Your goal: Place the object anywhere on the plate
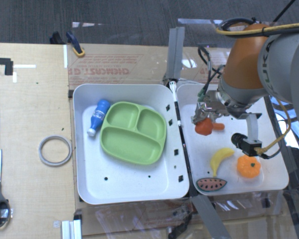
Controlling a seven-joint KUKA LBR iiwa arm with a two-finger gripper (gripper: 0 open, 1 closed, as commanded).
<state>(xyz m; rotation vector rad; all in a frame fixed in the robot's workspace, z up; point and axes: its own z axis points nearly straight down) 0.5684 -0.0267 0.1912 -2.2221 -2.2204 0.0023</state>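
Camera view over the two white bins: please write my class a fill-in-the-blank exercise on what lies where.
1. The green plate lies in the ____ bin.
2. The bottle beside the plate has a ____ body.
3. The watermelon slice lies at the ____ edge of the right bin.
4. The banana lies between the watermelon slice and the ____ carrot below the gripper.

Missing words: left; blue; near; orange

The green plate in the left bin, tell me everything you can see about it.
The green plate is a light green, rounded-square dish that looks like matte plastic. Raised ridges split it into three compartments: two smaller ones toward the far side and one long one along the near side. It lies flat on the floor of the left bin, turned at a slight angle, with no object in any compartment. A blue and white bottle lies right against its left edge.
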